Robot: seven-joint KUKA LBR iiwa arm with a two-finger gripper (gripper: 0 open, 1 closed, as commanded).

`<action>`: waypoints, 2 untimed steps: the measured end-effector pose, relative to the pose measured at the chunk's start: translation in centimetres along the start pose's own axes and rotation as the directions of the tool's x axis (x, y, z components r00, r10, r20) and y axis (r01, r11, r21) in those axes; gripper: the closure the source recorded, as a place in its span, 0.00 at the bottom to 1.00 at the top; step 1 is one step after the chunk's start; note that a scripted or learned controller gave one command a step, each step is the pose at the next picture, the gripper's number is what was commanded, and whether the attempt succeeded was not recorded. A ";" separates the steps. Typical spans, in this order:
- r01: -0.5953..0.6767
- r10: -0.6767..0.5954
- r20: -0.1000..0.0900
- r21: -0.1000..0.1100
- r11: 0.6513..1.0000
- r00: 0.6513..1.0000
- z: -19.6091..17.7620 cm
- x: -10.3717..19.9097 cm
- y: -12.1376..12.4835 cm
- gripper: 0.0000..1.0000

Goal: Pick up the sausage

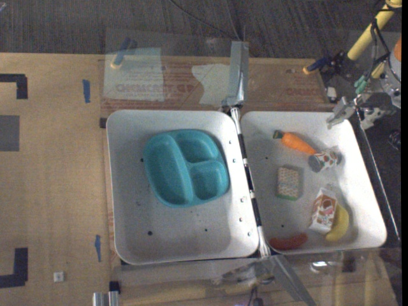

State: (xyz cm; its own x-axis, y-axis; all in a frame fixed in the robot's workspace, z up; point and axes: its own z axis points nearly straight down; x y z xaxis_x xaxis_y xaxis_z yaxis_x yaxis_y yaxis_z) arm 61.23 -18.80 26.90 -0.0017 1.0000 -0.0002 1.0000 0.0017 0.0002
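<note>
The sausage (288, 241) is a short red link lying flat in the front left corner of the right bin (368, 190), close to the divider between the bins. My gripper (352, 109) hangs at the back right corner of that bin, over its rim and far from the sausage. Nothing shows in its grasp.
The right bin also holds a carrot (296, 143), a small can (324, 160) on its side, a checked square packet (288, 182), a small carton (324, 210) and a banana (340, 224). A teal divided plate (186, 167) lies in the left bin (127, 215).
</note>
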 end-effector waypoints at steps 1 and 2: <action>0.043 -0.043 0.000 0.000 0.999 0.999 9.9 3.4 -7.1 0.00; 0.195 -0.195 0.001 -0.003 0.981 0.981 3.7 7.2 0.1 0.00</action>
State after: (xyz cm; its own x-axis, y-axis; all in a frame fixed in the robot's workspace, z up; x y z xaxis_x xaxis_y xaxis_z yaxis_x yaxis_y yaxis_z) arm 61.32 -11.61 23.24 -0.1963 0.9805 -0.0016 0.9805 0.1963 0.0034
